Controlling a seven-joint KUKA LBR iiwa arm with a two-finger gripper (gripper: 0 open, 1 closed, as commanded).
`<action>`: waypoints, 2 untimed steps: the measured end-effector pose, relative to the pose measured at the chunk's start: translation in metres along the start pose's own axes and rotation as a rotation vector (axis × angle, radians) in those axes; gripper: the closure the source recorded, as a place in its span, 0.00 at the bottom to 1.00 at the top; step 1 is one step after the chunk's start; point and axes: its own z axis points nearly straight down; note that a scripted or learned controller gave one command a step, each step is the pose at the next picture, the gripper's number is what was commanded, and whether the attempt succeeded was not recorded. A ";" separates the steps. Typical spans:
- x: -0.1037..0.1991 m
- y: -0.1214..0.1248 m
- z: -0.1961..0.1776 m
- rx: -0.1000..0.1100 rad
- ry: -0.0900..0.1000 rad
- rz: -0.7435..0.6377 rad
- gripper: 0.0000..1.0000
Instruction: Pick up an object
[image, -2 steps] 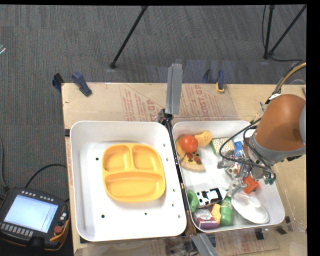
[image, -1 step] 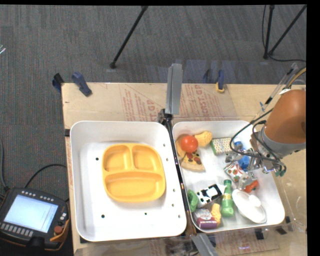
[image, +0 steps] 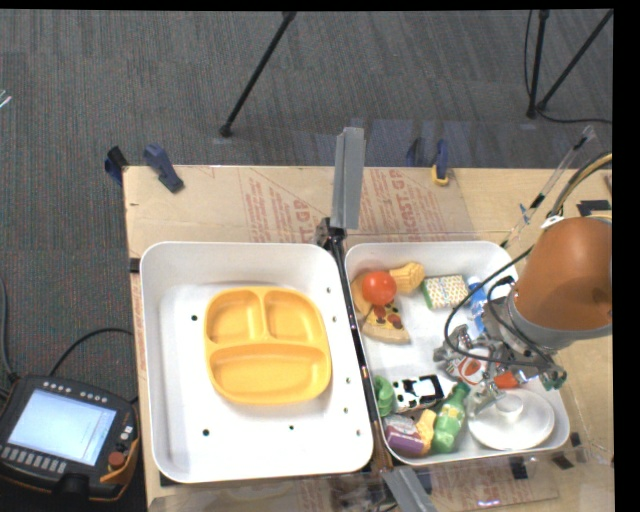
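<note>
2 white bins (image: 160, 300) on cardboard-topped bench (image: 260, 205); grey carpet (image: 100, 90) around.

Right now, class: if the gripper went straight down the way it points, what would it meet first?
Probably the white round dish in the right bin: the gripper hangs at the dish's upper left edge, close to the green bottle. Depth is unclear from this slanted view.

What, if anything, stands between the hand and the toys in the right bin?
Nothing visible does. The hand hangs low inside the right bin, directly over the white dish, with the green bottle and black-and-white toy just beside it.
</note>
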 end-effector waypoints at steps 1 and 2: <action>0.033 0.036 0.000 0.005 -0.001 0.003 0.00; -0.016 0.078 0.002 -0.002 0.003 -0.131 0.00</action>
